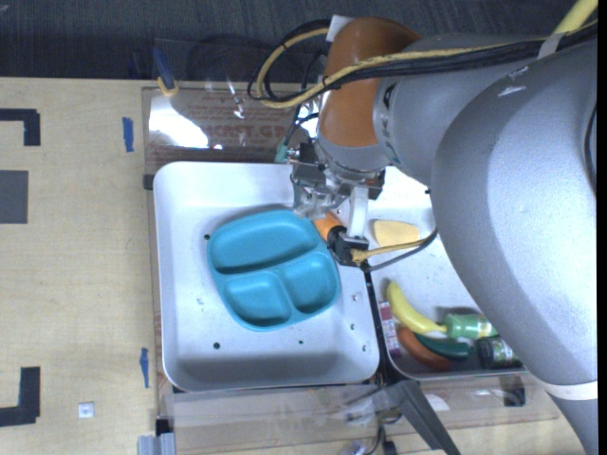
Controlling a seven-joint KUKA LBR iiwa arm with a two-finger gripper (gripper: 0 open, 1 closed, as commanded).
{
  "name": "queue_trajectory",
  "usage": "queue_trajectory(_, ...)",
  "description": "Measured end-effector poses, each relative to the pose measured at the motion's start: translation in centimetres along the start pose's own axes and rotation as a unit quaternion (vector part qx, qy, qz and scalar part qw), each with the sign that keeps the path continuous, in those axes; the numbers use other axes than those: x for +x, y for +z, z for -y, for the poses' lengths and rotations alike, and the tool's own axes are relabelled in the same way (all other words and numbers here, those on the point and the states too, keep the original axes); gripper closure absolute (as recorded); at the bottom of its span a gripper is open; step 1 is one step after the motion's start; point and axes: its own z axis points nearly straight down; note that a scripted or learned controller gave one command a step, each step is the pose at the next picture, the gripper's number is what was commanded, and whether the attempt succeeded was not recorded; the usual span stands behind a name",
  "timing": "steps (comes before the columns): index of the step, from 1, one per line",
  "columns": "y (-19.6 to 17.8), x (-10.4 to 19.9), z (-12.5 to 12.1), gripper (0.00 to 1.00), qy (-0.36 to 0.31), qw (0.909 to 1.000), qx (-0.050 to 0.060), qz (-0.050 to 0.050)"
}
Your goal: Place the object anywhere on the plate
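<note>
1. Looking down on the two white bins, I see the blue plate (273,268), a three-compartment one, lying in the left bin (190,349), with all three compartments bare.
2. The gripper (327,211) hangs just off the plate's upper right rim, close over the wall between the bins. A small orange object (325,226) shows right under it, touching or just beside that rim. I cannot tell from this angle whether the object sits between the gripper's parts or merely lies beneath them, and I cannot tell whether the gripper is spread or pressed together; the wrist and cables hide it.
3. The right bin (417,254) carries a pale yellow wedge (394,230) near the gripper, plus a banana (413,311), a green bottle-like item (469,327) and something red-orange (427,349) lower down.
4. My judgement: the step in hand is either the tail of the carry or the grasp itself, right at the plate's edge. Nothing rests on the plate yet, so the task is not done.
5. The next move, as I read it, calls for a short shift left and down the view, so the object clears the rim and sits over a compartment before release. Letting go here risks it falling off the rim into the bin.
</note>
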Motion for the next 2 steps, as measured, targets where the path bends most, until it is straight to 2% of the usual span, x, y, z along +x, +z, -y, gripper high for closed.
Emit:
queue_trajectory(1,-1.8,-6.1,5.6,1.00,-0.081,0.9967,-0.001,0.000)
queue_trajectory(2,-5.0,-0.7,11.8,1.00,0.058,0.9983,-0.001,0.000)
